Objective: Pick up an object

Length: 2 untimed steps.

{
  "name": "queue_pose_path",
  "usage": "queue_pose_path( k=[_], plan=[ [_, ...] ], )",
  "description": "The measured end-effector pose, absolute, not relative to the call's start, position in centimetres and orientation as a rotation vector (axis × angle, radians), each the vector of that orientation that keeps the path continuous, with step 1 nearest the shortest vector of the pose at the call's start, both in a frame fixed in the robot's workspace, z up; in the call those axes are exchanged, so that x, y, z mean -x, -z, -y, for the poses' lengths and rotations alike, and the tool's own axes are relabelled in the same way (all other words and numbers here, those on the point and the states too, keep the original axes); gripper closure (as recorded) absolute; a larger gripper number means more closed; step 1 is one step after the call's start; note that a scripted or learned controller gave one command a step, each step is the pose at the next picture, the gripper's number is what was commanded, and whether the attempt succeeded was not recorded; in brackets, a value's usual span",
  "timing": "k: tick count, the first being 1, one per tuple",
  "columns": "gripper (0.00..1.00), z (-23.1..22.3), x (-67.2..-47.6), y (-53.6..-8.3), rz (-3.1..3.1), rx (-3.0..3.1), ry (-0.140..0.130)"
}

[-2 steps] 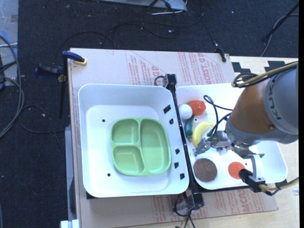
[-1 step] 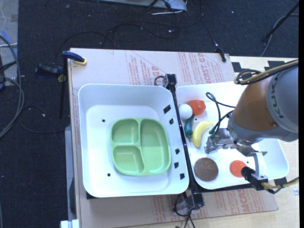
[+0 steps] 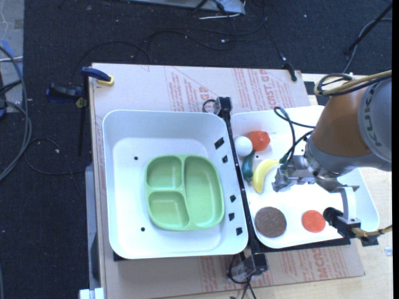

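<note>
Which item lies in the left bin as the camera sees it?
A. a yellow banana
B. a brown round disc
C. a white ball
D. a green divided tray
D: the green divided tray sits alone in the left bin, while the banana, brown disc and white ball lie in the right bin.

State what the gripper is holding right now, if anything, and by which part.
It cannot be told. The gripper hangs over the right bin beside the banana, but no object shows between its fingers.
</note>
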<state>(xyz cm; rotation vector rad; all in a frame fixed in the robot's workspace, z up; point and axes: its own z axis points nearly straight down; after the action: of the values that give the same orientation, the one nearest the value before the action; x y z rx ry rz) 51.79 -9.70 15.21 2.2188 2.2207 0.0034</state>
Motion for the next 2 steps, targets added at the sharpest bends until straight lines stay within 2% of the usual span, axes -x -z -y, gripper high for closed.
queue_pose_path(
  k=[2],
  plan=[
    [1.0,10.1,-52.7,-24.1,-2.219,-2.219,-0.004]
  ],
)
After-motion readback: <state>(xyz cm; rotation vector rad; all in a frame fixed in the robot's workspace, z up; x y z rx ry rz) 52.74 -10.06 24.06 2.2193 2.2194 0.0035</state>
